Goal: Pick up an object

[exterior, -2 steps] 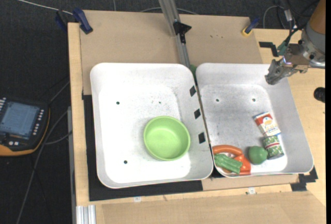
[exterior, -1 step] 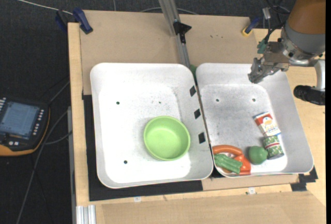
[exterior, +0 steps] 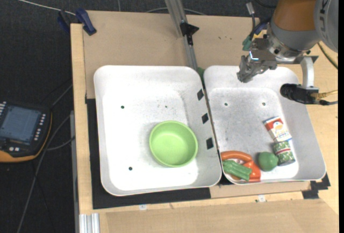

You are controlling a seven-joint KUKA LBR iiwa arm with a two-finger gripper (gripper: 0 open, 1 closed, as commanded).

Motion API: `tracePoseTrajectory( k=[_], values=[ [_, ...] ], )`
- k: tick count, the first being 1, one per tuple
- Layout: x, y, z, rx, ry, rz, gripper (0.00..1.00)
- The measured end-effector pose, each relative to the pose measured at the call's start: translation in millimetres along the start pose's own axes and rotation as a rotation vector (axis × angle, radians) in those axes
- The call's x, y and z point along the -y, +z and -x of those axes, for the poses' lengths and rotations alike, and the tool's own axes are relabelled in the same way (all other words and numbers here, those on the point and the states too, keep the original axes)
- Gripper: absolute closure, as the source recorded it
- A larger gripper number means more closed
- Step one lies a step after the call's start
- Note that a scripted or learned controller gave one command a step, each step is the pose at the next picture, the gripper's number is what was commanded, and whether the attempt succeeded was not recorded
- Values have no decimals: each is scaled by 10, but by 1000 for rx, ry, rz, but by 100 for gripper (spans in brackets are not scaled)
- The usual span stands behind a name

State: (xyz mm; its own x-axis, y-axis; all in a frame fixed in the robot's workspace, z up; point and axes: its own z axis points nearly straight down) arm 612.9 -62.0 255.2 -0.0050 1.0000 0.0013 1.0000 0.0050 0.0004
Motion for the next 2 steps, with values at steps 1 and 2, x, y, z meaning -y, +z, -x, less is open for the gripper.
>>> tracePoseTrajectory(
  k=[1, 2],
  values=[
    [-60, -60, -519, 0, 0, 1, 100],
    [-73, -100, -1019, 0, 0, 1, 100]
  ],
)
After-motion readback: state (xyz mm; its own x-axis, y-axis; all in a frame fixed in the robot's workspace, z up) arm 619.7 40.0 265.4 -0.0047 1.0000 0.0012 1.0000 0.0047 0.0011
